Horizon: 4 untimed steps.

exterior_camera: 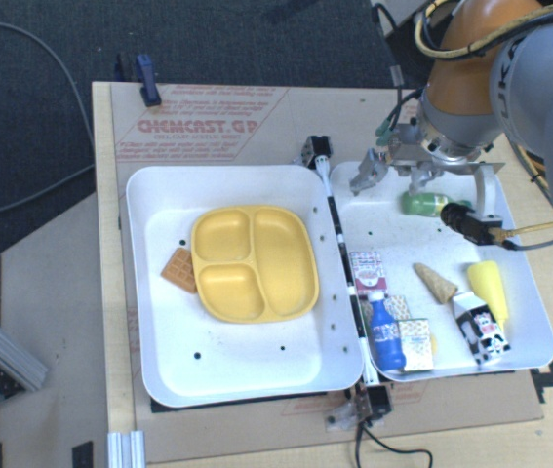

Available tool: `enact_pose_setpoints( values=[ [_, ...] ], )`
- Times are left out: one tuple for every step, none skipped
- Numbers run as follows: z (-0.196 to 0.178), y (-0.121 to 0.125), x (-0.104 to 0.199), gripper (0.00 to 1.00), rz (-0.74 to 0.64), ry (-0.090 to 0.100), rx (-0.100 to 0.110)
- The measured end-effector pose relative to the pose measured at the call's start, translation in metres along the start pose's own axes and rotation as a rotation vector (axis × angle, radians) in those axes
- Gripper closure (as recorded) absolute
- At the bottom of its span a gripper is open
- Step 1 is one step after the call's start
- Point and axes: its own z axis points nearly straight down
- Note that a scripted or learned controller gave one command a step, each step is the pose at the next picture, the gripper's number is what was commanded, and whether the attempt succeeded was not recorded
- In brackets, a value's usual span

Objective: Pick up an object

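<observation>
Green plastic bottle (422, 203) lay in the right white bin (520, 261), just beside the fingers (366, 175) of the gripper (393, 175), which were spread, grasping nothing.

Grey arm (539, 76) reaching from right, orange-banded wrist (476, 27) bent down, fingers (366, 175) spread apart

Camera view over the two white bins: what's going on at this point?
The grey arm's two-finger gripper hovers over the far end of the right white bin, near a small green bottle. No object shows between its fingers. The other items lie in that bin: a blue bottle, a tan cone, a yellow tube. A yellow divided plate sits in the left white bin.
</observation>
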Motion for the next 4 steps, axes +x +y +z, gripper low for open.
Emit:
enact_pose_setpoints(
  values=[
    [0.091,0.020,-0.063,0.00,-0.001,-0.001,-0.009],
    [0.106,0.028,-0.093,0.00,0.000,-0.001,-0.002],
    [0.107,-0.036,-0.129,0.00,0.002,0.000,0.002],
    [0.107,-0.083,-0.049,0.00,0.001,0.002,0.002]
  ],
)
